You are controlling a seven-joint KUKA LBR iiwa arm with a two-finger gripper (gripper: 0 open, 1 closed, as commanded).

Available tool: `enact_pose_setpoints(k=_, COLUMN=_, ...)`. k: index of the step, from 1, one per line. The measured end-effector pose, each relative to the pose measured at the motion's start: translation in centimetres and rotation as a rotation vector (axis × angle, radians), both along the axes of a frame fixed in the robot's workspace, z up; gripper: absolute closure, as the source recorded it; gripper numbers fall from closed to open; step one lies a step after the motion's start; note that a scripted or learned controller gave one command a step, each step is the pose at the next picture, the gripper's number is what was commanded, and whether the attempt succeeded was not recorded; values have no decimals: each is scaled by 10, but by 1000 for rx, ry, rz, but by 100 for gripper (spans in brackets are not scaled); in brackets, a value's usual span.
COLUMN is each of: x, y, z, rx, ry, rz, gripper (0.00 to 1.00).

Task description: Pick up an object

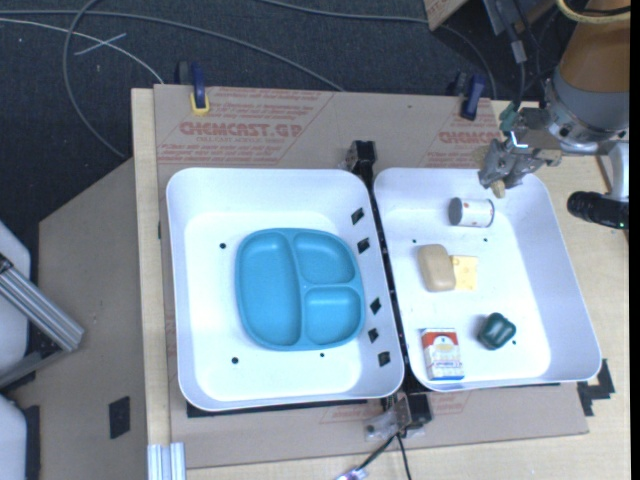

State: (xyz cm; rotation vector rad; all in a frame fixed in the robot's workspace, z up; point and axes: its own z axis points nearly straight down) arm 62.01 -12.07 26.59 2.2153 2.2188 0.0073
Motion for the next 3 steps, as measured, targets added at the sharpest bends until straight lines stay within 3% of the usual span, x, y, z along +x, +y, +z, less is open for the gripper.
enact_pose_setpoints(k=3, x=-16, y=154, z=-4, rx=4, ry=11, rz=4, gripper=100)
